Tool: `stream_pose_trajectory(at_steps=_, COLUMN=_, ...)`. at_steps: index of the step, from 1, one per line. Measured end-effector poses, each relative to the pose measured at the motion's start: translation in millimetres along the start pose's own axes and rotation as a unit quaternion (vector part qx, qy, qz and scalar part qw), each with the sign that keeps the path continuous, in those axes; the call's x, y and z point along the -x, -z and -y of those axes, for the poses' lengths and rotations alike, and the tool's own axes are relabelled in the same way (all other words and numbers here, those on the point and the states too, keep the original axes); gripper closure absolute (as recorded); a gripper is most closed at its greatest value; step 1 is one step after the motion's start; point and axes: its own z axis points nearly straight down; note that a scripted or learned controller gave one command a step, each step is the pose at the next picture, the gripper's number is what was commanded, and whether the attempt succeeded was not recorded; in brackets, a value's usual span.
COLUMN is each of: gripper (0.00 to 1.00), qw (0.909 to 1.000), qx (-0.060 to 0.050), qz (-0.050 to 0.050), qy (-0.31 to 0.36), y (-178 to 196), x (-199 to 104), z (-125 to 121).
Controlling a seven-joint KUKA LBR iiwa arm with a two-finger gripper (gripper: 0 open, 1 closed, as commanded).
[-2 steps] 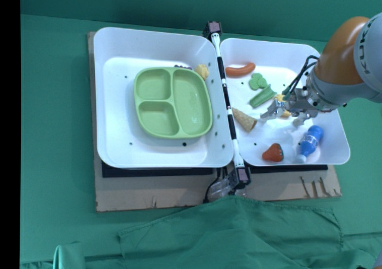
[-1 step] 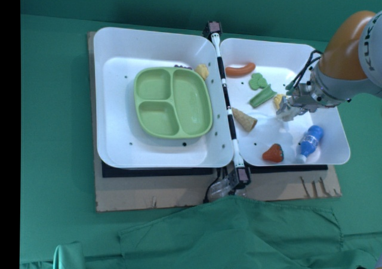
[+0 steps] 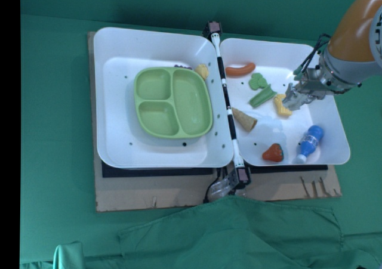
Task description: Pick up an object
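Now at the right bin: gripper over the yellow piece

Nearest us, we are seeing green cloth (image 3: pixel 239 235) bunching across the bench front, and behind it the cardboard (image 3: pixel 149 193) is lying under both bins. In the right bin (image 3: pixel 340 136) we are finding, closest to us, a strawberry (image 3: pixel 273 153) sitting near the front wall, and just to its right a bottle (image 3: pixel 309 143) with a blue cap is lying tilted. A little farther back, a cone (image 3: pixel 245 119) is resting close to the divider between the bins. Beyond that, a yellow piece (image 3: pixel 280 105) is lying mid-bin, and the gripper (image 3: pixel 294 99) is hanging at its right edge, touching or nearly touching it as far as we can judge; we cannot tell how wide it is standing or whether it is gripping anything. Left of the yellow piece, a green vegetable (image 3: pixel 261 90) is lying on a slant, and farthest back a sausage (image 3: pixel 240 69) is sitting near the rear wall.

In the left bin (image 3: pixel 113 113) we are seeing a green plate (image 3: pixel 173 102) with three compartments lying flat, and a small yellow thing (image 3: pixel 203 71) is peeking out beside its far right corner. The arm (image 3: pixel 355 41) is reaching in from the right, its orange band showing above the wrist.
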Motion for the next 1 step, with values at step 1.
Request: stream_pose_trajectory(at_steps=1, gripper=1.0, qw=1.0, qx=0.001, qz=0.0, qy=0.0, y=64.5, x=-4.7, z=-3.1)
